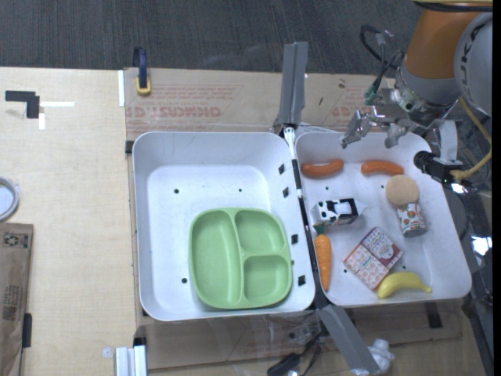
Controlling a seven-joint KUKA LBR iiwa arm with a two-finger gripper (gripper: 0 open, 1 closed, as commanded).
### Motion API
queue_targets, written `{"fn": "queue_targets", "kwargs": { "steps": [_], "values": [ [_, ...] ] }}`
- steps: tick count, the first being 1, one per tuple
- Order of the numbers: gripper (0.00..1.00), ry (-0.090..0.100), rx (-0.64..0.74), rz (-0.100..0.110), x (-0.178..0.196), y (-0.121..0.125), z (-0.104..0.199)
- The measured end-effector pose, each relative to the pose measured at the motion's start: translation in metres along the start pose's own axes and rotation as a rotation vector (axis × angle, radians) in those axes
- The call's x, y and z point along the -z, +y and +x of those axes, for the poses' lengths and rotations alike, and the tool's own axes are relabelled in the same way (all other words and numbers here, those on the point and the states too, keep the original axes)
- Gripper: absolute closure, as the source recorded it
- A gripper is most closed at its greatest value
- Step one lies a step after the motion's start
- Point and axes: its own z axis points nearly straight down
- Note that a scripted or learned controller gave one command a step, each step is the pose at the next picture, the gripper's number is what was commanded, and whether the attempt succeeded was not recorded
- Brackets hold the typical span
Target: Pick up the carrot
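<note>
The right-hand shallow white bin holds the target. The grey two-finger gripper hangs spread and empty over its far rim, well apart from the small orange carrot, which lies against the near left wall. Risk: the fingers may strike that wall. Second risk: the black-and-white toy cow, just beside the carrot's top, may be nudged.

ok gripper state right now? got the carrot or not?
Gripper: open, holding nothing, up over the back edge of the right bin. Carrot lies in that bin against its left wall, untouched.
</note>
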Motion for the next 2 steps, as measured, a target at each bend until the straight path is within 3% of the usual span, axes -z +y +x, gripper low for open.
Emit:
{"fn": "queue_targets", "kwargs": {
  "steps": [1,2],
  "values": [
    [0.0,0.0,0.211,-0.002,-0.084,-0.048,0.006],
    [0.0,0.0,0.333,-0.001,-0.023,-0.111,0.059]
  ]
}}
